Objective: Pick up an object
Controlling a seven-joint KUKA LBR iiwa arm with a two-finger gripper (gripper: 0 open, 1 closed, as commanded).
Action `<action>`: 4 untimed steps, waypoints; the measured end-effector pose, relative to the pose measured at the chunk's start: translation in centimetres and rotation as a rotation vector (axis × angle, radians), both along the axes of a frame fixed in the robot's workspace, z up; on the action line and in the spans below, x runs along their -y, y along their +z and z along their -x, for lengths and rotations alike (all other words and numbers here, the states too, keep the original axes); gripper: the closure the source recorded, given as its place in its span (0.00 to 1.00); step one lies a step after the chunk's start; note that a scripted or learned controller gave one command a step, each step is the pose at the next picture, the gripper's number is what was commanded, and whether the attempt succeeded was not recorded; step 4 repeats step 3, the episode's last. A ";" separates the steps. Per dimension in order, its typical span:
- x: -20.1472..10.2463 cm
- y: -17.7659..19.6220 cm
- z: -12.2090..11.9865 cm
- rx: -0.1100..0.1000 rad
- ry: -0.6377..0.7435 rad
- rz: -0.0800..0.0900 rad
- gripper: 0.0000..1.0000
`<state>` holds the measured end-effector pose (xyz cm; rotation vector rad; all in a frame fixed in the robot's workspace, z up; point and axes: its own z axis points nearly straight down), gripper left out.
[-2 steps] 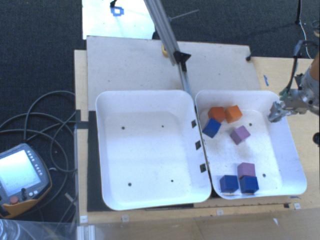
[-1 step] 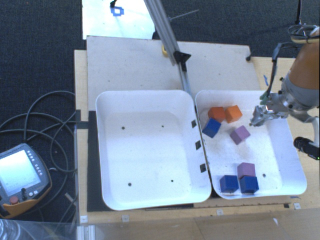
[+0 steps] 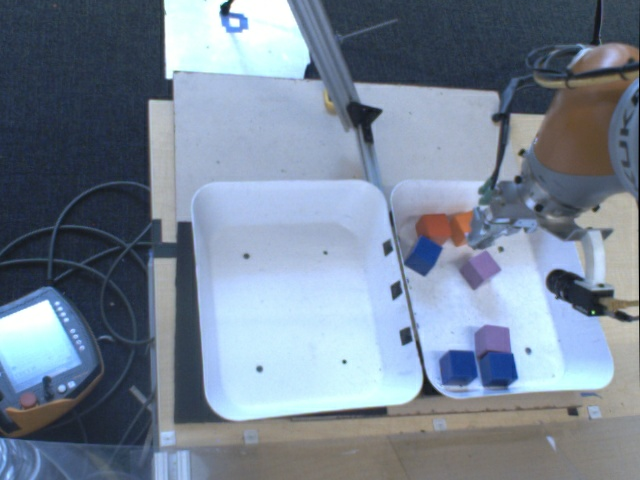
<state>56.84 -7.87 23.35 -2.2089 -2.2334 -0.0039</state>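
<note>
Several small blocks lie in the right bin (image 3: 575, 358). Two orange blocks (image 3: 434, 228) sit side by side near its back left. A blue block (image 3: 423, 256) is just in front of them, and a purple block (image 3: 480, 268) lies toward the middle. At the front edge a purple block (image 3: 492, 339) sits behind two blue blocks (image 3: 458, 367). My gripper (image 3: 484, 230) hangs low over the back of this bin, right beside the right-hand orange block (image 3: 461, 227) and above the middle purple block. The wrist hides its tips.
The left bin (image 3: 300, 288) adjoins the right one along a shared rim with black clips. A slanted metal pole (image 3: 325, 43) crosses the back of the bench. A teach pendant (image 3: 40, 353) and cables lie on the floor at the left.
</note>
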 end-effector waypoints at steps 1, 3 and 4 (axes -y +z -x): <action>-6.1 0.2 1.4 -0.001 0.001 -0.001 1.00; -17.0 -1.0 1.7 0.000 0.001 -0.001 1.00; -17.0 -1.0 1.7 0.000 0.001 -0.001 1.00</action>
